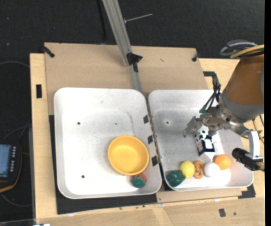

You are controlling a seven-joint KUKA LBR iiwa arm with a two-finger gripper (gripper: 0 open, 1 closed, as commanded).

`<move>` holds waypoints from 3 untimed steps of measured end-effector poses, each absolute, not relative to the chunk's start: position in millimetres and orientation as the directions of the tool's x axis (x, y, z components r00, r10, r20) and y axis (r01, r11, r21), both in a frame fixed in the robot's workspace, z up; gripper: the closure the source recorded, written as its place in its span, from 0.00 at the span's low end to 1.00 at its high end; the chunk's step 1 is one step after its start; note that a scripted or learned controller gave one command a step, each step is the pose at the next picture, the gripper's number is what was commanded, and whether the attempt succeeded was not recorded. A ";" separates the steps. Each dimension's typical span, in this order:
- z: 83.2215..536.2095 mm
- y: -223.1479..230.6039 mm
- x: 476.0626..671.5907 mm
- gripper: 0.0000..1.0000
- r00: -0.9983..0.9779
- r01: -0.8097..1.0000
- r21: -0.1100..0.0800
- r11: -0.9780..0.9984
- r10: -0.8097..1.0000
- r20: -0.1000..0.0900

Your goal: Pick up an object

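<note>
My gripper [204, 142] hangs low over the right bin [173, 107], just above a row of small objects along the bin's front wall. From left to right the row holds a dark green piece [175, 177], a yellow ball [187, 168], a small orange piece [199, 170], a white ball [212, 170] and an orange ball [222, 161]. The gripper tip is closest to the white ball and the small orange piece, slightly behind them. The arm [246, 86] comes in from the right, its orange band above the wrist.
In the left bin [79, 112] a yellow bowl [128, 154] sits near the front right, with a small teal and red object [138, 180] just in front of it. A metal pole [121, 32] rises behind the bins.
</note>
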State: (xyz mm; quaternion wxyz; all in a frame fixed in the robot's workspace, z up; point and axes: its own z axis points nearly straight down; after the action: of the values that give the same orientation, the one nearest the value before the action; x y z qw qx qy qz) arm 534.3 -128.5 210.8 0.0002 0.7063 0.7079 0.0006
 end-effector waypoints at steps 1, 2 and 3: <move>210.8 -128.7 534.3 0.00 0.000 1.000 0.002 0.000 1.000 0.000; 167.5 -134.5 532.7 0.00 0.001 1.000 -0.004 -0.001 1.000 -0.001; 108.2 -132.1 528.7 0.00 0.001 1.000 -0.001 -0.001 1.000 0.000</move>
State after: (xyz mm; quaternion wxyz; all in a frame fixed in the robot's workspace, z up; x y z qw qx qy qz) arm 528.7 -132.1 108.2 -0.0005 0.7074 0.7068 -0.0006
